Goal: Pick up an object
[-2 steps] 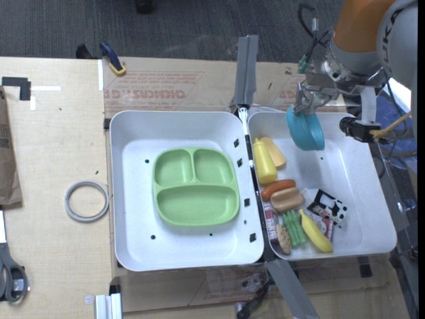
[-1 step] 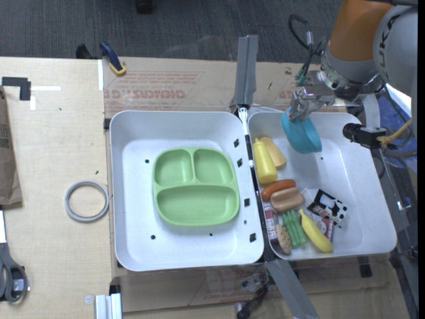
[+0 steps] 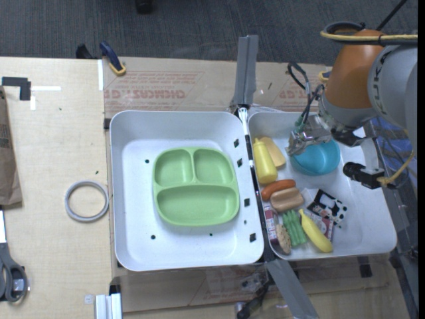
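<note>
over the right bin (image 3: 372, 234), the grey arm (image 3: 392, 72) with its orange band reaches in from the right, and the jaws (image 3: 304, 138) sit low at the rim of a blue bowl (image 3: 319, 158) near the bin's back. whether they are open or closed cannot be told. just left of the bowl lies a yellow bottle (image 3: 263, 161), then a hot dog (image 3: 282, 193), a banana (image 3: 315, 231), a green piece (image 3: 293, 231) and a black-and-white card (image 3: 329, 208) toward the front. the left bin (image 3: 126, 198) holds a green divided plate (image 3: 196, 186). a tape ring (image 3: 86, 200) rests on the tabletop (image 3: 46, 151).
</note>
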Action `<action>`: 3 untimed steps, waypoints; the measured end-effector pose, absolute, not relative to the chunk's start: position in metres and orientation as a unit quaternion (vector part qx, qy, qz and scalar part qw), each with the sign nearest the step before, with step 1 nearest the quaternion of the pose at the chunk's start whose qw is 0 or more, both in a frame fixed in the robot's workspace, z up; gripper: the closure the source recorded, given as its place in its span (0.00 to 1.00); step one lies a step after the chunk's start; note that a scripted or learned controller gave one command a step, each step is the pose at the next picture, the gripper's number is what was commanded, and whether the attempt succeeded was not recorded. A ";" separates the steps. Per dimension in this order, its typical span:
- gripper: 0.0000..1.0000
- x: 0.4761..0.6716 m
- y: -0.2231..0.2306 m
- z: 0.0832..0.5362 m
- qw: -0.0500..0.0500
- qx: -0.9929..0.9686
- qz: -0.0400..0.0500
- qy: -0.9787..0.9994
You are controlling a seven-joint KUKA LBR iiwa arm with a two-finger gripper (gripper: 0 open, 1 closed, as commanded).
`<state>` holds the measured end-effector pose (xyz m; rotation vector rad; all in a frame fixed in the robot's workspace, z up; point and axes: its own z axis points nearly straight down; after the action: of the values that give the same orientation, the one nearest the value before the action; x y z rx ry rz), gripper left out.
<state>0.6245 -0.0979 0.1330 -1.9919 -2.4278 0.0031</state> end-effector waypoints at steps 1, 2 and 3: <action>0.00 0.625 -0.098 0.134 0.000 -0.634 0.001 -0.773; 0.00 0.639 -0.105 0.092 -0.001 -0.628 0.001 -0.779; 1.00 0.640 -0.108 0.105 -0.002 -0.629 0.001 -0.777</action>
<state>0.6399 -0.1075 0.1045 -1.9800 -2.4452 0.0019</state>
